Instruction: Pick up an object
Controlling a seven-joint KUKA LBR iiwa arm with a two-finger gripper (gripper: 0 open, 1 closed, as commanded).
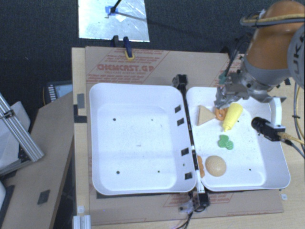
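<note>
All the objects lie in the right bin [271,175]: a tan wedge [205,115], a small orange piece [219,113], a tilted yellow bottle shape [232,117], a green clover-like piece [225,142], and a round tan bun [215,166] near the front edge.

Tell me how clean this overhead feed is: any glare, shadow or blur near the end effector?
Camera view: even lighting and soft focus overall; the foil sheet up top glares; the end effector casts only faint shadow on the right bin, yet it reads as a dark, blurry cluster beside the yellow object.
</note>
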